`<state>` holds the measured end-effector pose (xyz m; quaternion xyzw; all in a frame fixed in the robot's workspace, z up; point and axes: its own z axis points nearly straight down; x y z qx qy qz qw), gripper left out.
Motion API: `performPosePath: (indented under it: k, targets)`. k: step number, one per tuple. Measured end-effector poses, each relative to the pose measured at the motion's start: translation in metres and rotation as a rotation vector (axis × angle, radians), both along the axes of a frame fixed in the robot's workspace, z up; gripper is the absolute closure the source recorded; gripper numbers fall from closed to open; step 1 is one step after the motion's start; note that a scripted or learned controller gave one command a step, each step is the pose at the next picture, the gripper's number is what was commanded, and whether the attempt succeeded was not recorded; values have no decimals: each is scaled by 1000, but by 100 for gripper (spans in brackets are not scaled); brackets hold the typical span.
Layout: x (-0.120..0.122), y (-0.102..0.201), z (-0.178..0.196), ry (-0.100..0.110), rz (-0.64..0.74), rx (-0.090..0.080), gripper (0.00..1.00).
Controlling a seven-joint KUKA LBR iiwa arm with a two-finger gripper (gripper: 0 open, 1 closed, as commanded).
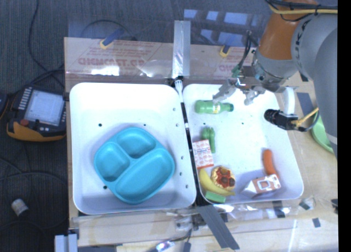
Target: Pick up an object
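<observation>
Hovering over the far end of the right bin (285, 152), the gripper (236, 92) hangs with its 2 fingers spread apart and nothing between them. 1 fingertip sits just above the cap end of the green bottle (214, 106), which lies on its side at the bin's far wall; the other finger stands further toward the arm's side of the bin. From this slant it is hard to say whether the fingers straddle the bottle or merely hang beside it, though it looks more like beside.

That bottle seems the likely thing to pick: it lies alone, well apart from the clutter at the near end of the bin, so the open jaws have room to come down around it.

Elsewhere in the same bin, a small green vegetable (208, 138) lies near the dividing wall, with a red and white packet (202, 154) just nearer than it. At the near wall a banana (206, 181), a pizza slice (223, 177) and a small carton (267, 183) crowd together, touching or nearly so, which would make a clean grip awkward there. An orange carrot (267, 161) lies beside the carton.

Across the divider, the left bin (88, 102) holds 1 blue divided plate (135, 163), flat and broad, a poor fit for 2 narrow fingers.
</observation>
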<state>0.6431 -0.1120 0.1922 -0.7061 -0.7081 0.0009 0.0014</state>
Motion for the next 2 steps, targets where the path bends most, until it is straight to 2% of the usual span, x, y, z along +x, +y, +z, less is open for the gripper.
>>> performPosePath:
  k: [1, 2]
  targets:
    - [19, -1, -85, -2, -8, -4, 0]
    - [-60, -27, -99, 1, -50, -2, 0]
